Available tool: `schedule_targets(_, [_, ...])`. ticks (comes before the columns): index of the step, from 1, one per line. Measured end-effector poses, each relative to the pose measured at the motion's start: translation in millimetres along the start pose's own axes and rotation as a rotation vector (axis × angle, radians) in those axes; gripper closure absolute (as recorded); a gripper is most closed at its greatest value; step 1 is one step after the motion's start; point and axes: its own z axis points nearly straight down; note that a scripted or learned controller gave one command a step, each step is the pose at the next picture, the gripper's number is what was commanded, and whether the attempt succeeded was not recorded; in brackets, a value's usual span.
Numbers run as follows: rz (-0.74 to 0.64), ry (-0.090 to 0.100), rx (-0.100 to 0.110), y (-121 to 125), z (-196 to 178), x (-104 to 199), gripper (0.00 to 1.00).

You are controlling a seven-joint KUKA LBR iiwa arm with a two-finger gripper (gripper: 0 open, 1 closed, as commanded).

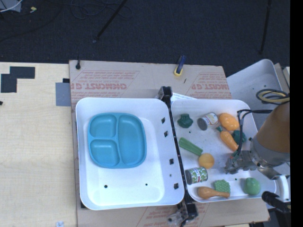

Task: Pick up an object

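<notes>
The gripper point(235, 165) was seen at lower right beside the yellow ball point(206, 161); its state could not be told; the ball was judged light, slippery, best pinched across its middle

Pincer point(235, 164) low in right bin point(215, 200), beside orange ball point(206, 161).

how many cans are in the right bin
2. One can lies near the bin's far side, beside the orange toys; the other can, green-labelled, lies near the front left. The arm may hide more.
</notes>
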Motion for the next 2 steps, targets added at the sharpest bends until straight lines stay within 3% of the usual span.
schedule_targets(2, [-0.006, -0.004, -0.009, -2, -117, -5, 1.00])
